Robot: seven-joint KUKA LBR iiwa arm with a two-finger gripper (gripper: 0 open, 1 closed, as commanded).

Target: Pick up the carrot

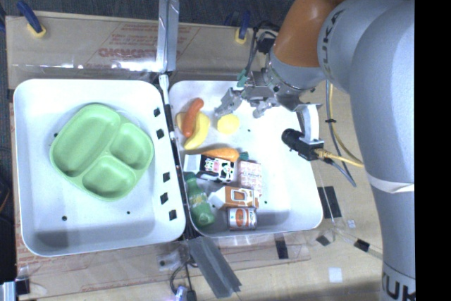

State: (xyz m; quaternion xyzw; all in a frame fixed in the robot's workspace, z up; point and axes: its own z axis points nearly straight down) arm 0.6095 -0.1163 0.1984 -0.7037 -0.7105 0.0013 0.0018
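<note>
The carrot (220, 151) is orange with a green tip at its right end. It lies on its side in the middle of the right bin (303, 187), just below a banana (198, 131) and above a cow-patterned box (217, 167). My gripper (246, 106) hangs over the far part of that bin, up and to the right of the carrot and clear of it. Its fingers (229, 103) are open with nothing between them. A yellow lemon (227, 125) sits just below the fingers.
An orange-red sausage (192, 109) leans by the banana. Orange boxes (248, 174), a can (242, 218) and a green bottle (198, 206) crowd the near part of the right bin. The left bin (42, 222) holds a green divided plate (103, 149).
</note>
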